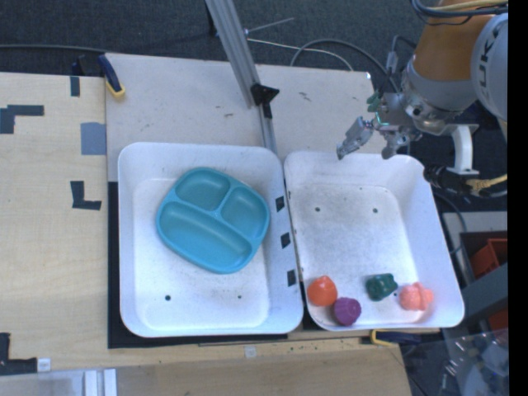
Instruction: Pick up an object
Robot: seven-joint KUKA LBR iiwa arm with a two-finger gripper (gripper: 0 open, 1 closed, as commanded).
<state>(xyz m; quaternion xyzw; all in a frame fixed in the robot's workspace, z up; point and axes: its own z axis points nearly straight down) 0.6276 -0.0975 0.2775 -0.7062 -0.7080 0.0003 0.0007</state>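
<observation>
**Four small objects at near rim, claw parked at far rim**

Nearest the lens: four small items bunched along the near wall of the right bin (pixel 412 190). Going big to small from there.

Desk (pixel 165 97) carries two white bins side by side. Left bin (pixel 132 221) holds a blue divided plate (pixel 213 219), lying flat, skewed. Grey-and-orange arm (pixel 450 48) comes in from the right, with the claw (pixel 373 141) hanging over the right bin's far rim, fingers spread apart, nothing between them.

Small items, left to right: orange piece (pixel 322 290), purple piece (pixel 346 310), dark green piece (pixel 381 286), pink-orange piece (pixel 416 296). All near each other, orange and purple almost touching. Probably slid or dropped there; they hug the wall, which could crowd a grasp.

Relative to the claw: all four sit across the bin, well apart from it, toward the camera. Likely step: approach not yet started, no target obvious. Green piece looks the most isolated.
</observation>
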